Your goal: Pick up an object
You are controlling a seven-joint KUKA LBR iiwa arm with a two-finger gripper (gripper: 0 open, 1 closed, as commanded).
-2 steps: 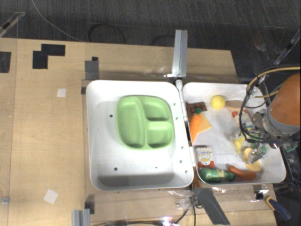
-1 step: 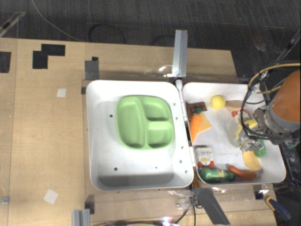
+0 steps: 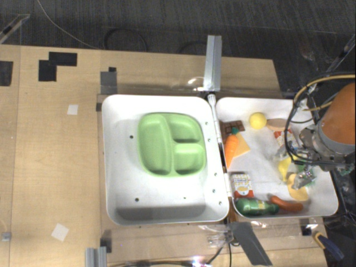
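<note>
While the grey arm with its orange band [image 3: 340, 115] is reaching in from the right, its gripper [image 3: 303, 178] is hanging low over the right side of the right-hand bin [image 3: 261, 149]. How far the hand is spread cannot be told from this angle, and nothing is showing clearly between its tips. Yellow pieces [image 3: 290, 178] are lying directly beneath and beside it, one of them a flat yellow shape [image 3: 299, 193] near the bin's front right corner; whether the gripper is touching them cannot be told.

Other candidates for picking are lying around the same bin. A small yellow ball [image 3: 257, 120] is sitting near the back wall, and an orange wedge [image 3: 235, 147] is lying against the left wall with a brown block [image 3: 231, 128] just behind it. Along the front, a small printed packet [image 3: 241, 184] is lying near a green bottle [image 3: 256, 206], and a red-orange sausage-shaped item [image 3: 287, 203] is touching the bottle's right end.

A green divided plate [image 3: 171, 143] is resting in the left-hand bin [image 3: 125, 166], well apart from the gripper.
</note>
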